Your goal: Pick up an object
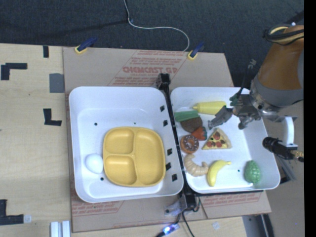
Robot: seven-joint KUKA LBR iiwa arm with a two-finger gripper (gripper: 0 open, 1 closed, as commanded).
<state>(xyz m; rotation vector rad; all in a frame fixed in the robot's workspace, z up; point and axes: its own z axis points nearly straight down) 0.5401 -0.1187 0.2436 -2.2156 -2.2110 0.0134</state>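
Observation:
The right bin (256,137) holds several toy foods: a yellow corn cob (210,106), a green piece (186,115), a brown piece (190,124), a red piece (199,133), a donut (189,143), a pizza slice (217,140), a croissant (196,167), a banana (216,171) and a green lump (253,172). My gripper (231,121) hangs over the bin's upper right, just right of the corn cob and above the pizza slice. It is open, its fingers (218,119) spread, with nothing between them.
The left bin (84,107) carries a yellow divided plate (134,156) and a white egg (94,163) at its left. Both bins rest on cardboard (143,68). A black clip (163,80) sits where the bins meet. A white cable (158,27) runs behind.

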